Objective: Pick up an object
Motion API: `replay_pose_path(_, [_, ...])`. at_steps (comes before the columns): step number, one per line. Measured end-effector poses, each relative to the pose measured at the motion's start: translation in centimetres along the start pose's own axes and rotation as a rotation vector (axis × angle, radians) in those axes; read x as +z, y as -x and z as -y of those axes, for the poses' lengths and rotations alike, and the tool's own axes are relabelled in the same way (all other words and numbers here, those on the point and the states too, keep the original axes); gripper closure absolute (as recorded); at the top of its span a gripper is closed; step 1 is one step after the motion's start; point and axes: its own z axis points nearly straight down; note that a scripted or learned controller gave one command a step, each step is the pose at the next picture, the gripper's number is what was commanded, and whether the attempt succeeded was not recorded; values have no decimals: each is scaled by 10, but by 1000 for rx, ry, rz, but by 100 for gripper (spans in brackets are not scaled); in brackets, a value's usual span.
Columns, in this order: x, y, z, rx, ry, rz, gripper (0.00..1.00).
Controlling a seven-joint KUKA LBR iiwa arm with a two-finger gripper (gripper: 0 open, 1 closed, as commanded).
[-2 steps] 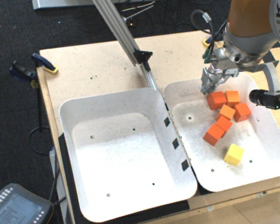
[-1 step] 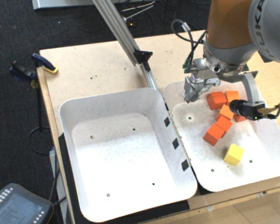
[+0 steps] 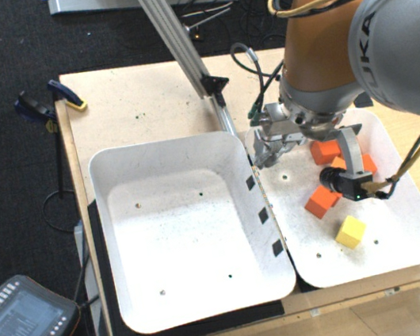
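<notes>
Orange block [image 3: 322, 201], near yellow block [image 3: 350, 232], well apart from bin [image 3: 405, 249] walls

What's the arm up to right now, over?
Gripper low over right bin, near its left wall. Orange block, yellow block loose nearby. No block seen in it.

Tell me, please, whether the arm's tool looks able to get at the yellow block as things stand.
Probably yes: the yellow block lies alone in the right bin, apart from the orange blocks, nothing over it, and the tool hangs above that same bin.
</notes>
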Motion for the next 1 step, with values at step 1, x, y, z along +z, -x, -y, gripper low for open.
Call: replay_pose_path(1, [3,-50,6,1,1,0,100])
